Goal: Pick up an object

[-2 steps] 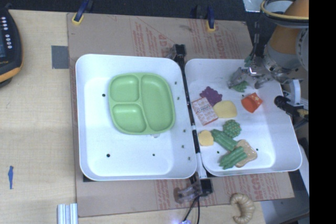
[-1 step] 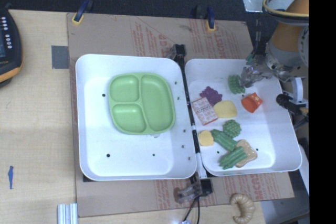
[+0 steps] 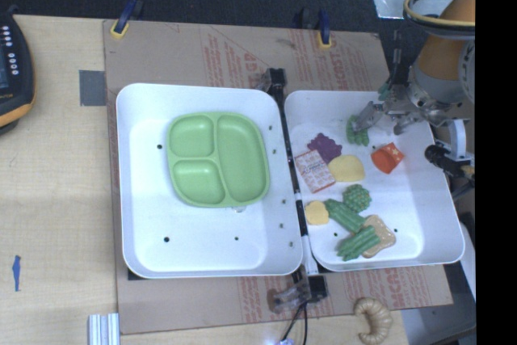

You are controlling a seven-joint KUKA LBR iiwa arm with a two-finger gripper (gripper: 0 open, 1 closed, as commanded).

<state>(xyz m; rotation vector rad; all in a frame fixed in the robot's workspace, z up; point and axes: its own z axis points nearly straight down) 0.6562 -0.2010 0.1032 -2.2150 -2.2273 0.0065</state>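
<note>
The right bin (image 3: 432, 210) holds several toy foods: a small green piece (image 3: 358, 132), a red-orange block (image 3: 387, 157), purple grapes (image 3: 325, 145), a red-and-white packet (image 3: 313, 170), a yellow slice (image 3: 347, 168), a broccoli floret (image 3: 356, 196), a yellow lemon (image 3: 317, 212), green pods (image 3: 350, 229) and a tan cracker (image 3: 380, 232). My gripper (image 3: 386, 120) hangs over the bin's far right part with its fingers spread open. Its left fingertip (image 3: 367, 114) is just beside the small green piece. Nothing sits between the fingers.
In the left bin (image 3: 141, 242) lies a green divided plate (image 3: 218, 159). A tan croissant toy (image 3: 373, 317) rests outside the bins at the front. A handheld pendant (image 3: 12, 69) sits at the bench's left edge. Clamps (image 3: 323, 30) hold the board's far edge.
</note>
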